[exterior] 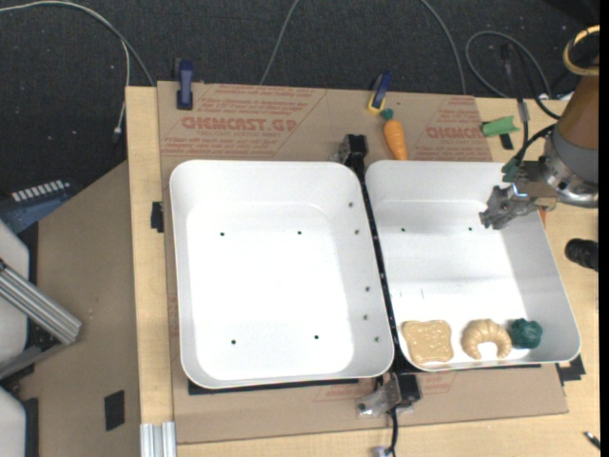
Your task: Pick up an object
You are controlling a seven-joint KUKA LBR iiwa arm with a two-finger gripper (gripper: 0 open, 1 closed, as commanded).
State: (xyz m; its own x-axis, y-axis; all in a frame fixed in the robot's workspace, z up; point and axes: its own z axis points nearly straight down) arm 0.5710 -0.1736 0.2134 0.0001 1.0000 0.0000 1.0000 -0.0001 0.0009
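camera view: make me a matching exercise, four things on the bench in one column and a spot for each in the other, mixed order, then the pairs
Things:
1. carrot
2. toast slice
3. croissant
4. teal object

Places:
A. near right corner of the right bin
B. on the board beyond the bins, outside both
C. near edge of the right bin, leftmost of the three items there
D. near edge of the right bin, middle of the three items

Pairs: 1-B, 2-C, 3-D, 4-A

There were 2 bins [276, 184], 1 toast [427, 341], 1 croissant [486, 338], 1 green toy [524, 331], 1 carrot [395, 138] and 2 blue clamps [185, 83].
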